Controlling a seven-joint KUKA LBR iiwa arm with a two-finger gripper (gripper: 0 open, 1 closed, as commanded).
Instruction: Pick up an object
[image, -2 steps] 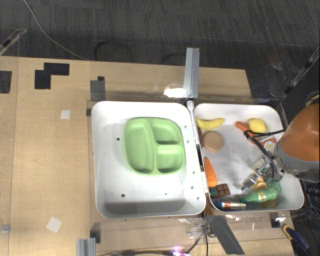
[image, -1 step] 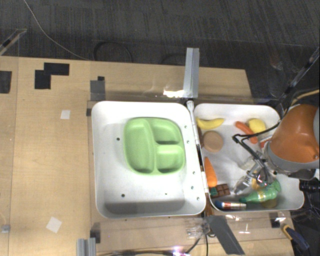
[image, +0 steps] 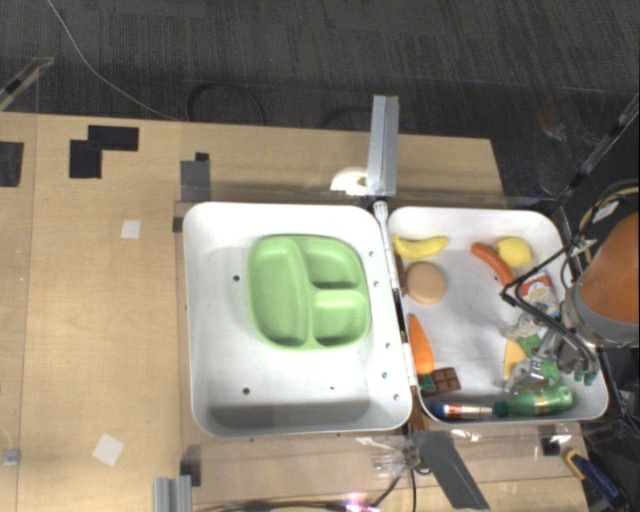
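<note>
A: How many bins do you count on the desk (image: 90, 350)?

B: Two. The left bin (image: 215, 400) holds one green divided plate (image: 305, 290). The right bin (image: 455, 225) holds one banana (image: 421, 245), one carrot (image: 421, 345), one green bottle (image: 535, 402).

A: And your end effector (image: 545, 362)?

B: Low over that bottle, at the right bin's near right corner; you cannot tell its grip

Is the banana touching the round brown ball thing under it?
Apart. In the camera view, a thin strip of white bin floor shows between the banana and the brown ball, both in the right bin.
</note>
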